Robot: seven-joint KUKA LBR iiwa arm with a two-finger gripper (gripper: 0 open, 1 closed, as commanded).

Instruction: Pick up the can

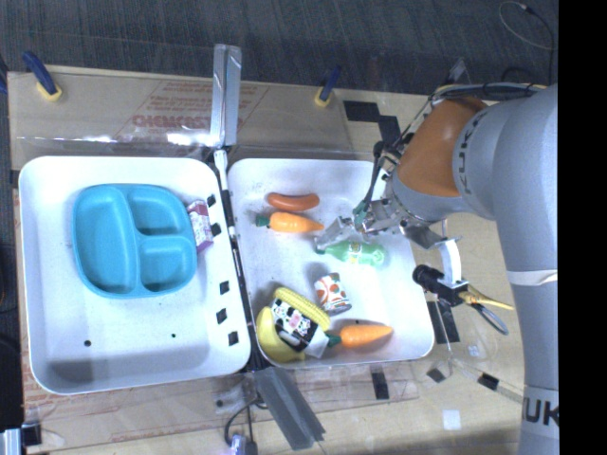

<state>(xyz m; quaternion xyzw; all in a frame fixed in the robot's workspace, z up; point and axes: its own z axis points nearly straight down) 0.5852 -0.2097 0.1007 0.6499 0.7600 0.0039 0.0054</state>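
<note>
The can (332,292) is small, white with red-orange markings. It stands slightly tilted in the middle of the right bin (398,173). My gripper (345,232) hangs low over the right bin, above and a little right of the can and apart from it. The gripper sits right over the upper edge of a green bottle (358,253) that lies on its side. Nothing shows held in the gripper.
In the right bin lie a sausage (292,200), a carrot (290,223), a second carrot (361,333), and a banana (270,335) with a black-and-white toy (296,324) on it. The left bin (114,349) holds a blue divided tray (133,237) and a small dark-red packet (200,224).
</note>
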